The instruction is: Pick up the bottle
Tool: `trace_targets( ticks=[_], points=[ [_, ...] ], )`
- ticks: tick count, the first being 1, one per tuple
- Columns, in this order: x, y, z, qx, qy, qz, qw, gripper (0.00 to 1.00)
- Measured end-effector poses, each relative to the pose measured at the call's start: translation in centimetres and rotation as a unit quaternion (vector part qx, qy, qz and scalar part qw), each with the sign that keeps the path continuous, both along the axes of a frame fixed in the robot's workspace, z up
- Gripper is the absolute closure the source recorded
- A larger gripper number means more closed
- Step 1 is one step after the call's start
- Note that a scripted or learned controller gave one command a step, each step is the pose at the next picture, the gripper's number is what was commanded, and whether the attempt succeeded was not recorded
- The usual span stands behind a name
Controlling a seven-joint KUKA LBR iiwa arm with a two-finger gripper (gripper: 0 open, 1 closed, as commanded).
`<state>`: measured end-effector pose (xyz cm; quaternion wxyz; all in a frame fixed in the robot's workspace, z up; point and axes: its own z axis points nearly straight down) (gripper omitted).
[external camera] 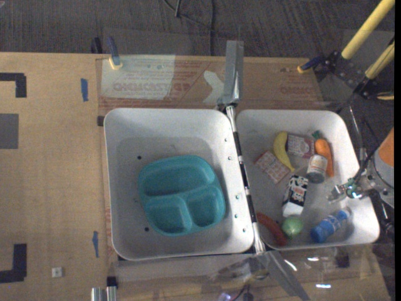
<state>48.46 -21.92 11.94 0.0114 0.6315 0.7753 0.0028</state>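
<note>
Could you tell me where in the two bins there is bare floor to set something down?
Left bin: bare floor rings the teal tray, widest along the far wall. Right bin: bare in the far-left corner, above the banana and card. Its near half is crowded: carton, green ball, bottle, with the claw alongside.

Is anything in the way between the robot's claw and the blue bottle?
Nothing visible is. The gripper sits at the right bin's right side, and the bottle lies just below it in the view, with bare bin floor between. The cow-patterned carton stands off to the left.
</note>
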Motion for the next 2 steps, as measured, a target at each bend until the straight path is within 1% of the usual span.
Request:
trace_targets(
  ticks=[1,2],
  points=[
    [0.0,-0.1,1.0,-0.0008,-0.002,-0.001,1.0000,1.00],
    [1.4,5.6,5.6,0.0056,0.009,-0.116,0.9932,1.00]
  ],
)
